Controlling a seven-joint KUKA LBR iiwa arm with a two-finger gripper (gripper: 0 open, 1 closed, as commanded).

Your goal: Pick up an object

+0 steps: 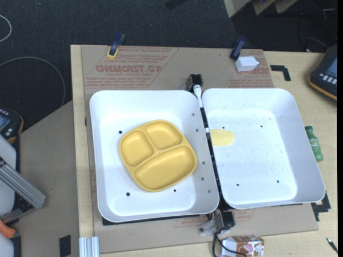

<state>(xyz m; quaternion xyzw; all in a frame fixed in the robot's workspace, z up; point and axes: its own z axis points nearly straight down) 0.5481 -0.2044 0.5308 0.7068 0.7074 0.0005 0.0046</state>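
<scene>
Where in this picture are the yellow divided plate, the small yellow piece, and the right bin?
yellow divided plate (157, 155): camera view, on the ridge where its compartments meet.
small yellow piece (222, 137): camera view, its middle.
right bin (257, 159): camera view, bare speckled floor.

Yellow tray (157, 155) in left bin (102, 143)

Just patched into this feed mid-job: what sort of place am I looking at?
Likely a robot lab bench: two shallow white plastic bins clamped onto a protective cardboard sheet, with a yellow divided plastic plate as test object.
</scene>
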